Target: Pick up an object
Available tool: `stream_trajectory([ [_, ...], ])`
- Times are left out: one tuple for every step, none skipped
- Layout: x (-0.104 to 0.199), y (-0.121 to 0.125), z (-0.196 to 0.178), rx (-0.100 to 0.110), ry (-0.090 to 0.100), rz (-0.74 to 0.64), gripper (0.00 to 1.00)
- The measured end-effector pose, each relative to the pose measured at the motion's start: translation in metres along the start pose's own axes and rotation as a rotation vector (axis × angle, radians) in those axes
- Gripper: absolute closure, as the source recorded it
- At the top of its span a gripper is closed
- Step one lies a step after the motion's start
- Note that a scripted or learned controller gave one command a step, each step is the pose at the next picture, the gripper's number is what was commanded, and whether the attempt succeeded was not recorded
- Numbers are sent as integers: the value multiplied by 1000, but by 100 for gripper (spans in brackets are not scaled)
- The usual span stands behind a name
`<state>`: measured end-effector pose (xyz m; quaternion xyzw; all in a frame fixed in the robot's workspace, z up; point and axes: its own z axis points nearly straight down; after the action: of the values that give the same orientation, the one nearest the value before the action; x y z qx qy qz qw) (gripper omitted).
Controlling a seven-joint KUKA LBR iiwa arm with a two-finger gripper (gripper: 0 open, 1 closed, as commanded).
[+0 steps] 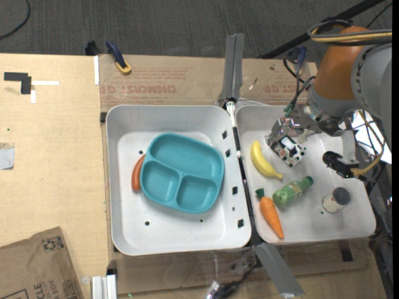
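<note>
Carrot [271,217] by bottle [292,191], pincer [285,146] fingers unclear, orange item [136,174] half-hidden under tray [182,174]

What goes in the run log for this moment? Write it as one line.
gripper low in right bin | above banana | holding nothing visible | bottle, carrot untouched | teal tray in left bin

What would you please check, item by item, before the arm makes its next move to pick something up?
1. Tool is over the right bin, above the banana's upper end: ok.
2. Nothing visibly held in the tool: cannot tell.
3. Banana lies apart from the green bottle and carrot: ok.
4. Small grey-capped object sits alone near the right wall: ok.
5. Teal plate partly covers an orange item in the left bin: not ok for grasping it.
</note>
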<state>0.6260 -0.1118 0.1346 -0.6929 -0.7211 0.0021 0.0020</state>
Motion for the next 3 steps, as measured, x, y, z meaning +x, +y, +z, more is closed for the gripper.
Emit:
stream_trajectory([
  [6,-14,23,-48,-19,-15,0],
  [10,-23,-42,1,-1,39,0],
  [15,-21,16,-28,-6,-85,0],
])
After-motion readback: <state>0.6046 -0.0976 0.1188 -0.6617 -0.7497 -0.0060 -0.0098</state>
